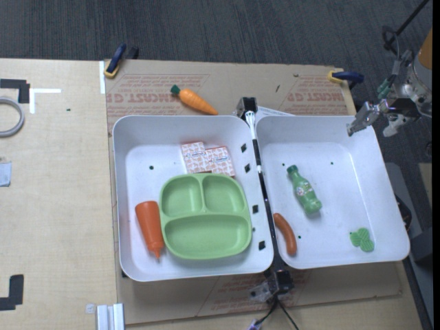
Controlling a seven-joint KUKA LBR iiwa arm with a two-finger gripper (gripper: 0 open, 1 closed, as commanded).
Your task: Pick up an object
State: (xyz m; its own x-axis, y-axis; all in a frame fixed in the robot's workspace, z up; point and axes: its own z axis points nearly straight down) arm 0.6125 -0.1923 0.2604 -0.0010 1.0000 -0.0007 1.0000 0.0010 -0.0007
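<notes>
At the upper right, outside the rim of the right bin (385, 184), the claw (375, 115) hangs with nothing visible in it; whether it stands wide or narrow I cannot tell. Candidates for the pick lie below and to its left in that bin: a green bottle (304, 190) near the middle, a sausage (285, 234) against the dividing wall, and a small green piece (361, 240) in the near right corner. The sausage looks the riskiest choice, since the wall could block one side of a grasp, and the rounded bottle could roll or squirt out if pinched off-centre. The left bin (130, 184) holds a green divided plate (205, 217), an orange carrot-like piece (149, 229) and a printed packet (204, 158). Another carrot (194, 100) lies on cardboard over the pale wooden table (55, 205), with dark carpet beyond
</notes>
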